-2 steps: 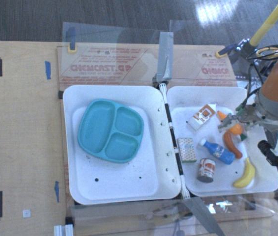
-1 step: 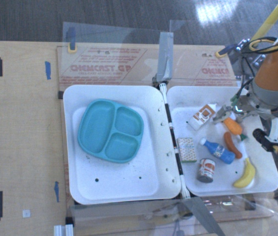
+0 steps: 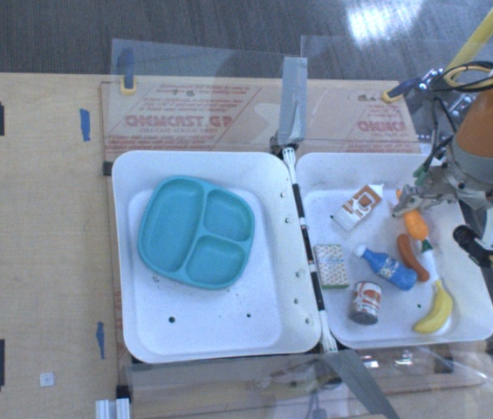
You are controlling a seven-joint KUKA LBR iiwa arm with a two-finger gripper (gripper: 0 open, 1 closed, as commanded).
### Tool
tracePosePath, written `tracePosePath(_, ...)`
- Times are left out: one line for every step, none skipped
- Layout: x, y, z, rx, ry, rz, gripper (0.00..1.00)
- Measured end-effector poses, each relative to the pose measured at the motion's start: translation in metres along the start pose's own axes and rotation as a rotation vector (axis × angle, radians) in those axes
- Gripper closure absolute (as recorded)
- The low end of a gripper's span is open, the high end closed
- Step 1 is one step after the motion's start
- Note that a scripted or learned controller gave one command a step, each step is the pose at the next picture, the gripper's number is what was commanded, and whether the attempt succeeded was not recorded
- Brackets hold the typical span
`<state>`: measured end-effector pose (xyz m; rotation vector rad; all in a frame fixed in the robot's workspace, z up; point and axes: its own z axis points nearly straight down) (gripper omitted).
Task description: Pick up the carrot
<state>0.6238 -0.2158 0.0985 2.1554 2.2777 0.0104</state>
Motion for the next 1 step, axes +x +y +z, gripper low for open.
tracePosePath(0.0777,0.0305,-0.0543,0.003,-0.002,-0.295,1.00)
